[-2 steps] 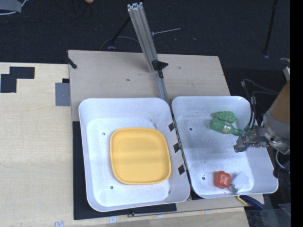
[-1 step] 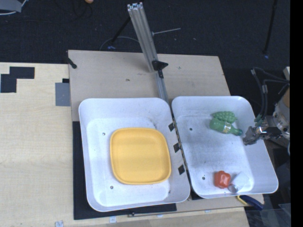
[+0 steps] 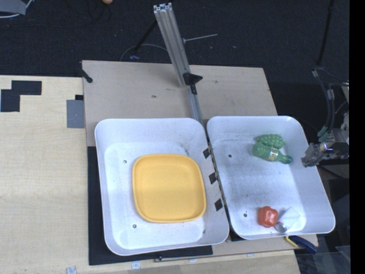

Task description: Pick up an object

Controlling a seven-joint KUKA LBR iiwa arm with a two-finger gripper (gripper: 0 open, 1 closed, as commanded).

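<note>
We log the arm's gripper at the far right of the scene, just outside the right rim of the right bin, about level with the bin's middle. Its state: we cannot tell whether the claw is open or closed at this size and angle, and we see nothing held in it.

Candidate objects, all lying in the right bin:
- a green toy, lumpy, with a darker stem end pointing right, lies in the far half of the bin, near the gripper but apart from it.
- a red object sits in the near right corner, touching or just beside a small grey-white piece; we cannot tell which.

The left bin holds a yellow square plate, lying flat in its middle.

Step in hand, as we judge it: approach, before any grasp. No object has been lifted.

Next move, as we judge it: carry the gripper left over the rim and above a chosen target. The green toy is the nearest. Descent should centre on its bulky body, not the thin stem. The red object is crowded by the corner walls and its neighbour, so we rate it the harder pick.
</note>
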